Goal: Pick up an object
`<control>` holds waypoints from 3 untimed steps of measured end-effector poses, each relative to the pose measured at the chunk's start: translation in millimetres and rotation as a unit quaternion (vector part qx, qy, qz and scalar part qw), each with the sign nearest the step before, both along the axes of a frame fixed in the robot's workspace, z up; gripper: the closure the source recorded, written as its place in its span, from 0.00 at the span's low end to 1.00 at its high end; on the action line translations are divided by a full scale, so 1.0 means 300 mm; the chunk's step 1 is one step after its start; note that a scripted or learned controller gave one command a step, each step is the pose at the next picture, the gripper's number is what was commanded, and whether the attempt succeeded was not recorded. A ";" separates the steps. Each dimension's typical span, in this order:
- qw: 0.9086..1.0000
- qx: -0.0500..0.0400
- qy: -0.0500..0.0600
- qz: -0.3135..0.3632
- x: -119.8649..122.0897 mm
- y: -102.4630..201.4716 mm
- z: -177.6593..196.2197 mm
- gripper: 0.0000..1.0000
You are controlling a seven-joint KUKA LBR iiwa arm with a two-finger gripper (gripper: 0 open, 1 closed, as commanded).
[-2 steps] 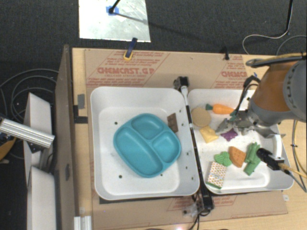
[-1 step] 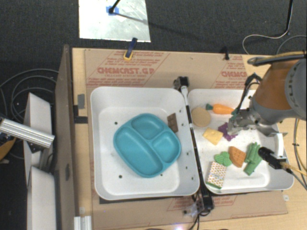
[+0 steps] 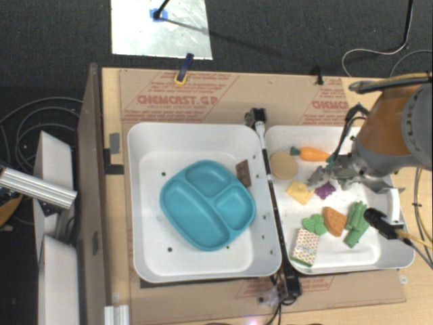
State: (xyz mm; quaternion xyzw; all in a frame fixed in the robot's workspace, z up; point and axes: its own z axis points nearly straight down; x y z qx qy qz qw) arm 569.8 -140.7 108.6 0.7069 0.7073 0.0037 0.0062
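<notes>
Teal tray [image 3: 206,205], orange carrot [image 3: 313,154]

Arm: enters from the right edge of the frame, at mid-height, its wide grey body reaching leftward.
Band: orange, at the upper right, just above the wrist.
Hand [image 3: 323,177]: grey, low at the right-centre, pointing left and down.

A metal sheet [image 3: 161,20] lies beyond the cardboard [image 3: 203,93].
</notes>
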 end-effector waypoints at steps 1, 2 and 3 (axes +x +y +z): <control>1.000 0.001 0.008 -0.002 -0.197 -0.060 -0.083 0.00; 1.000 0.001 0.004 0.000 -0.184 -0.053 -0.043 1.00; 1.000 0.003 0.004 0.005 -0.272 0.185 0.218 1.00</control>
